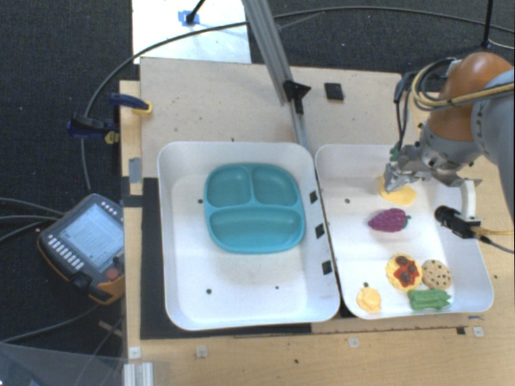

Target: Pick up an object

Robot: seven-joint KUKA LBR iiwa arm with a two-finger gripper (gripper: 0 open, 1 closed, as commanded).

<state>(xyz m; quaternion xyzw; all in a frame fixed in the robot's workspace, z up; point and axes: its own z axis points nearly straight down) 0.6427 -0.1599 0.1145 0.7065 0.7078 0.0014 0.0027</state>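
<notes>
arm reaches in from the right, gripper down low in the right bin, sitting right on top of a flat yellow piece near the bin's far side. can't tell how the tool is set from this angle. looks like the grasp step, not lifted yet. next it needs a firm close and a straight lift. purple grapes lie just beside, pizza, cookie, green item and a yellow item sit nearer. teal plate in the left bin.
</notes>
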